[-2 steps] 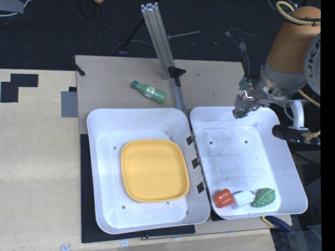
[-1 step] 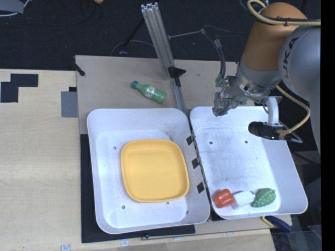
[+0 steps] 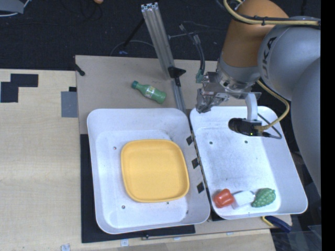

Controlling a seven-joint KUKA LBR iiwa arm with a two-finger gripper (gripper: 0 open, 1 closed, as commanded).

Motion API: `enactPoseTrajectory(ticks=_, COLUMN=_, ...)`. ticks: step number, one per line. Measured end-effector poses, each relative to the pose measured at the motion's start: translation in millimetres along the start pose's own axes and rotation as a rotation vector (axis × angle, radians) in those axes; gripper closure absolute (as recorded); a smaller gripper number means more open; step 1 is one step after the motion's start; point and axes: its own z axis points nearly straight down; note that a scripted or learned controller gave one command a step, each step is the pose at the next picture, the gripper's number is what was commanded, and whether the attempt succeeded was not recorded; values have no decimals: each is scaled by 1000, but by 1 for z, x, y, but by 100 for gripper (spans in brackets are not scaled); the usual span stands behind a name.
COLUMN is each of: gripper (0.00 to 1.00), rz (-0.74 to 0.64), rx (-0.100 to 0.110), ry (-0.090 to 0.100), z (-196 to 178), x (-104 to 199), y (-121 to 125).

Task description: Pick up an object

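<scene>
Down at the near edge of the right bin (image 3: 293,166), three small things are bunched together: a red pepper (image 3: 223,197), a white block (image 3: 243,198) touching it, and a green bunch of grapes (image 3: 263,197) just beside that, all tucked into the near corner. Any of them could serve as the object to be picked, and all three are seen resting on the bin floor, well apart from the arm.

Over in the left bin (image 3: 99,156), a yellow plate (image 3: 155,169) is laid flat near the middle, square with rounded corners. Black clips (image 3: 196,162) are spotted along the seam where the two bins meet.

Up at the far edge of the right bin, the gripper (image 3: 204,106) is held low over the bin's far left corner, beneath the orange band (image 3: 248,33) of the grey arm (image 3: 296,72). Whether the jaws are apart or together cannot be told from this angle; nothing is seen between them. A small black device (image 3: 245,125) with a green light is hung off the wrist over the bin floor.

Beyond the bins, a green bottle (image 3: 148,91) is left lying on its side on the board (image 3: 104,82), and a metal rail (image 3: 159,41) is propped at a slant behind it.
</scene>
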Motion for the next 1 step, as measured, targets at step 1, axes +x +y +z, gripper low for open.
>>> enactPoseTrajectory(ticks=1, gripper=100, rz=0, rx=0, ry=0, z=-3, x=55, y=0)
